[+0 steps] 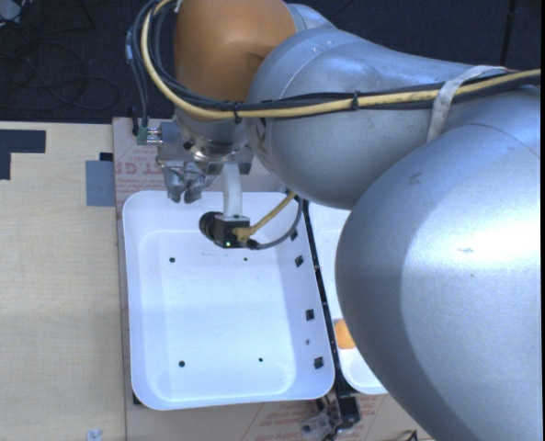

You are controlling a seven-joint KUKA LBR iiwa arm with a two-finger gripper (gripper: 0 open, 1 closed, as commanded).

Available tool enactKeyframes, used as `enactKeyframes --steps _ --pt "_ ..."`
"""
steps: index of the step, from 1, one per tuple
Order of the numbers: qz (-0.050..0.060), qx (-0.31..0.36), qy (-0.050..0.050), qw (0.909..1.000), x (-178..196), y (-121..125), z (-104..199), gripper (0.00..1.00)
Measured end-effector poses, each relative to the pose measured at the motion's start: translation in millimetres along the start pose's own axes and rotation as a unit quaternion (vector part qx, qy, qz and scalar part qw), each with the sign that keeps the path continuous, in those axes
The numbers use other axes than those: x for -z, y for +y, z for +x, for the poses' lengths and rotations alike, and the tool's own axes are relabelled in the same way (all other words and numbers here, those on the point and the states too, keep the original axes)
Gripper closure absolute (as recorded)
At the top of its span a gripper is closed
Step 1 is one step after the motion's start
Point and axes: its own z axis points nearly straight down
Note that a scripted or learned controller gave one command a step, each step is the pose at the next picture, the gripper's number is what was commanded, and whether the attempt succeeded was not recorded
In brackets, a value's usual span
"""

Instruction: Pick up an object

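From above, the grey arm reaches in from the right and covers most of the right side of the picture, its orange band sitting high near the top centre. Yellow and black cables loop around the band and run back along the arm.

Below the band the wrist points down toward the far edge of the left bin. The gripper hangs over that bin's far-left rim, close to the corner. Its short metal tips are seen bunched together, but from this angle it cannot be told whether they are released or clenched, and nothing can be seen between them. Just right of them a white post drops to a small black part with a green light, which sits just above the bin floor near the far wall.

The left bin's floor is plain white with a few small dark dots.

The right bin is mostly hidden under the arm. An orange object lies in it, partly showing near the divider between the bins, with the arm covering its right side. It is well apart from the gripper, in the other bin and toward the near side.

The bins rest on a light wooden counter.
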Motion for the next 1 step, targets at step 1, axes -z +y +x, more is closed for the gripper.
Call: enactKeyframes --steps 1 --pt "-0.001 -0.002 0.0 1.0 44.7 -8.5 -4.3 1.0"
